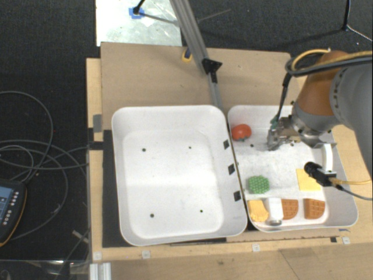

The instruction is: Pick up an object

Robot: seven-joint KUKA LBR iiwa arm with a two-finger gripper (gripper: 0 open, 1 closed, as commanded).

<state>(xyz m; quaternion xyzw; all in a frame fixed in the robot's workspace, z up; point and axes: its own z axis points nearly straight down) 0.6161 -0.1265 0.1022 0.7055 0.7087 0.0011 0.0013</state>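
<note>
Nothing lifted yet by my read; the arm (341, 98) hangs over the right bin (344, 217), its hand (274, 140) low near the red ball (241, 132), grip state impossible to tell; green ball (257, 184) and waffle pieces (303, 208) lie untouched; left bin (125, 121) beside it; brown tabletop (157, 74), dark carpet (46, 51) around.

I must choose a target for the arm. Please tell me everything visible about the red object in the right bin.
The red object is small, round and smooth-looking, red-orange with a slightly darker underside, perhaps a toy tomato. It lies alone in the far left corner of the right bin, close to the wall, apart from the green ball nearer the camera. The gripper is to its right, apart from it.
</note>
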